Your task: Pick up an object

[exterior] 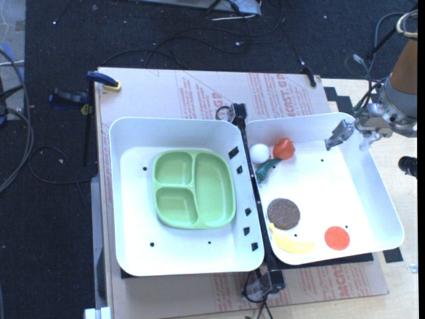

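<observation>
The right bin [372,178] holds several small items. A white ball [259,153], a red-orange piece [284,148] and a dark green piece [265,170] cluster at its far left corner. A brown round disc [283,213], a yellow banana [292,244] and an orange-red disc [337,238] lie near its front edge. My gripper [350,137] hangs over the bin's far right corner, open, with nothing between its fingers. It is well to the right of the red-orange piece.
The left bin [126,178] holds a light green divided plate [194,188]. A black divider strip [247,178] runs between the two bins. Cables and clamps lie on the dark floor beyond the board.
</observation>
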{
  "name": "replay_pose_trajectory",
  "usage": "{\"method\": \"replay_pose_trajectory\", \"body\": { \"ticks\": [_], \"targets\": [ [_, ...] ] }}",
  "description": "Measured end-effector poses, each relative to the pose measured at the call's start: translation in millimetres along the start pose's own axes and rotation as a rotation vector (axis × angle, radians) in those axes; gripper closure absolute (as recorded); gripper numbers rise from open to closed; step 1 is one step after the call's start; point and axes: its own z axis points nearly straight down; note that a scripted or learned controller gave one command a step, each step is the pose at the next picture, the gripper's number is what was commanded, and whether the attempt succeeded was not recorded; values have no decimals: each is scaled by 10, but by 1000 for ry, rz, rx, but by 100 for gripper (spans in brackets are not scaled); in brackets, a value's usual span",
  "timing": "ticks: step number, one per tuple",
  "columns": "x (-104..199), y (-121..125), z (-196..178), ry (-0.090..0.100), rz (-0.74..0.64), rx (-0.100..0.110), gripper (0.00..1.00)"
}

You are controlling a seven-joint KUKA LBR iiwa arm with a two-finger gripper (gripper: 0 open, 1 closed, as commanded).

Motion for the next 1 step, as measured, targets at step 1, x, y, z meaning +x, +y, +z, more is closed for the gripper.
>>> {"method": "replay_pose_trajectory", "body": {
  "ticks": [1],
  "targets": [
    [-75, -100, 832, 2, -35, 6, 0]
  ]
}}
